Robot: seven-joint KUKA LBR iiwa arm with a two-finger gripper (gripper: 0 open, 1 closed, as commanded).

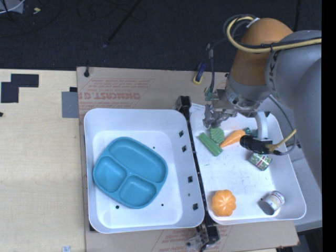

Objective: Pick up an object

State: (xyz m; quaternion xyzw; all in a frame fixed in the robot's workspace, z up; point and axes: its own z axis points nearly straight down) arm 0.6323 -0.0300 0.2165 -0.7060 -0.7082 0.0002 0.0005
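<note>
— The green block (pixel 212 139) is what I'm going for, I think. It lies in the right bin (pixel 287 178), near the back left corner, with the carrot (pixel 233 137) touching its right side.

— And where's your tool?

— My tool (pixel 212 121) hangs right over the block's far end, tips pointing down. How wide it stands, I cannot tell (the wrist and cables crowd that spot).

— So what makes this go well?

— Coming straight down and staying centred across the block's narrow width, I'd say. The block lies slanted, so I'd want the tool turned square to it, not to the bin wall. The carrot worries me: if one tip lands on it, I'd likely pinch both or push the block away.

— Anything else nearby?

— A small can (pixel 259 160) lies further right, the orange pumpkin (pixel 223 202) and a silver tin (pixel 272 201) sit well apart at the front. The blue plate (pixel 130 171) is in the left bin (pixel 97 122), out of my way.
</note>
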